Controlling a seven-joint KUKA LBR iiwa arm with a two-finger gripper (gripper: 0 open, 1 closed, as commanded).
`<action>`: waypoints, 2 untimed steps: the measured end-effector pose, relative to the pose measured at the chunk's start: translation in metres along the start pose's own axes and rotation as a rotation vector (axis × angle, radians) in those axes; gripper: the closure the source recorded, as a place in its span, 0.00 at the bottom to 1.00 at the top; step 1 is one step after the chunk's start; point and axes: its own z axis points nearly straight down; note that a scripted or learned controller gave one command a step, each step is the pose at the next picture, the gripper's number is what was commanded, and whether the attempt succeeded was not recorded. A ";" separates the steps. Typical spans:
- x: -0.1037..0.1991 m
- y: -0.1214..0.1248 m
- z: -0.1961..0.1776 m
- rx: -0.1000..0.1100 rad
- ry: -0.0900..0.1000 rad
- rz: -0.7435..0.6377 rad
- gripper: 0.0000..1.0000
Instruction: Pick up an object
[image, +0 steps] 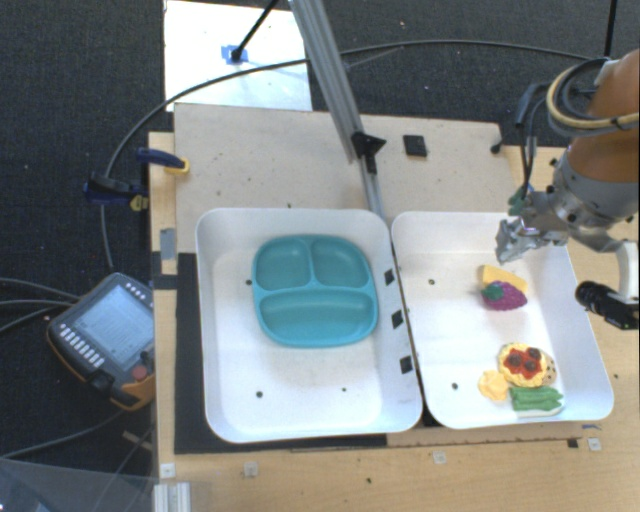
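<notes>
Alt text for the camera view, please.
The gripper hangs over the right bin, just above a purple and yellow toy; more toy food lies nearer the front. The left bin holds a teal divided plate.

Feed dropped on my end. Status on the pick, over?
Claw above right bin, nothing visibly held. Grapes and cheese just below it, untouched. Nothing blocking.
</notes>
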 end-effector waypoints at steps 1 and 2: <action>0.059 0.017 0.004 0.000 0.001 -0.004 1.00; 0.108 0.018 0.012 0.002 0.001 -0.001 1.00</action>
